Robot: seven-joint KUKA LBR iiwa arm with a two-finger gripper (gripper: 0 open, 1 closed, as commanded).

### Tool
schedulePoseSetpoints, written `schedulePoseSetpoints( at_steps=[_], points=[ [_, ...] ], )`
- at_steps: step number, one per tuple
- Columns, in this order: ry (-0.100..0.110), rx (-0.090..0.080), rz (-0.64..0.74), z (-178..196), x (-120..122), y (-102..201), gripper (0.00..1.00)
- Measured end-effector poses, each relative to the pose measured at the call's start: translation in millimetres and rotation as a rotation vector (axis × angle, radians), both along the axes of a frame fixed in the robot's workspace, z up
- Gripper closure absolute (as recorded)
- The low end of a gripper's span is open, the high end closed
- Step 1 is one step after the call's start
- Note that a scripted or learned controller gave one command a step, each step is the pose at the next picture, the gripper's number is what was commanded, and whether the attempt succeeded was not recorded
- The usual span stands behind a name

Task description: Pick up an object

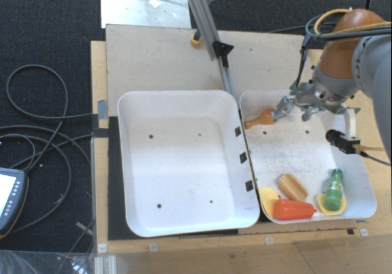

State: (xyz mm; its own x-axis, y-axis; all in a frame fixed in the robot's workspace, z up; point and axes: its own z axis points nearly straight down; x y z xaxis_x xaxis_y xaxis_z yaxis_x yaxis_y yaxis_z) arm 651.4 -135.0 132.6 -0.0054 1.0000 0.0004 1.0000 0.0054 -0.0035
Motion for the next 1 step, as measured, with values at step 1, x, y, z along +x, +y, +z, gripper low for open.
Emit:
schedulePoseSetpoints(
  at_steps=[1],
  points=[
    [0.0,0.0,0.0,-44.2,-0.6,0.3,0.0]
  ],
)
